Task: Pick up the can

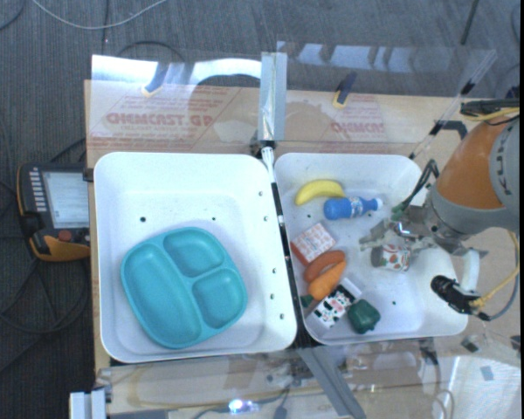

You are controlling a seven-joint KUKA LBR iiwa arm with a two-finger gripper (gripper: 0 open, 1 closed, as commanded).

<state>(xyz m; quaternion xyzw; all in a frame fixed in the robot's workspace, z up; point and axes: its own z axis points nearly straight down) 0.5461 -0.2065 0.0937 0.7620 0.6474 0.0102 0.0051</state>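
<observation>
Gripper [391,238] seen right of centre in right bin [402,317] — jaws closed around can [395,257], banana [320,190] upper left.

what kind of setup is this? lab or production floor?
Most likely a robotics lab test bench, not production. Two white bins sit side by side on a wooden bench, the right bin holds toy food like a banana, and loose cables trail over carpet. The gripper hangs over the can.
</observation>
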